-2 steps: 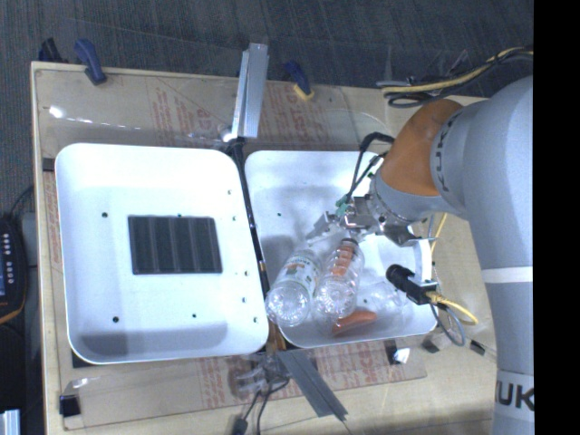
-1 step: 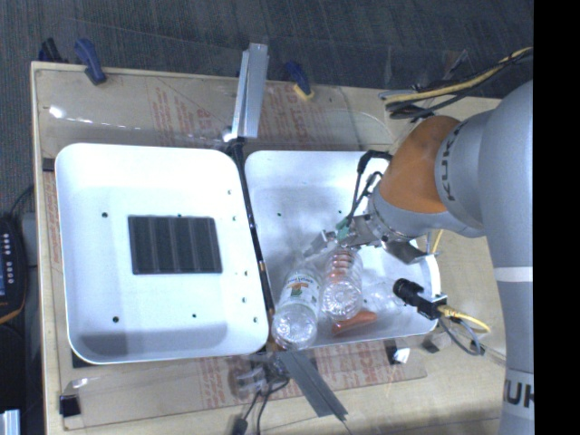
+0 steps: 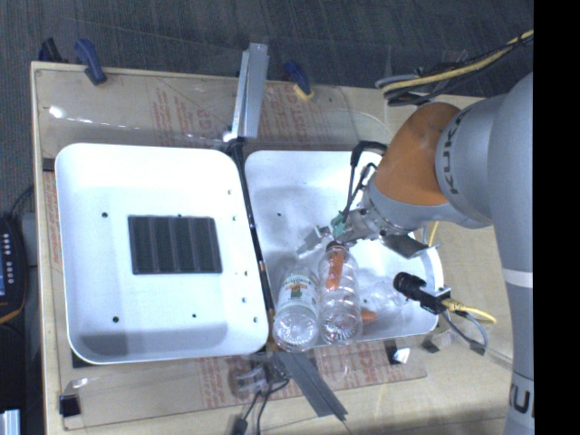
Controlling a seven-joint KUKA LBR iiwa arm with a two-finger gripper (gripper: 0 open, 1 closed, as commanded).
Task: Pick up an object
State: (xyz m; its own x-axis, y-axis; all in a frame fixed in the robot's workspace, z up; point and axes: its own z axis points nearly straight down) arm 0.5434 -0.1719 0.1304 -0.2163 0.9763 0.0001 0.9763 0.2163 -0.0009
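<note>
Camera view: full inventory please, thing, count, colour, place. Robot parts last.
bins: 2, white, side by side on the bench
dark panel: 1, black, ribbed, on the floor of the left bin
plastic bottles: 2, clear, lying side by side at the near edge of the right bin; one has a green-and-white label, the other shows orange inside
crumpled clear wrap: 1, clear, right bin, just above the bottles
clamps: 2, blue, far edge of the bench
cables: a few, yellow and black, upper right
arm: 1, grey with an orange band, reaching in from the right over the right bin
gripper: 1, dark, low over the bottles; nothing visibly held
</note>
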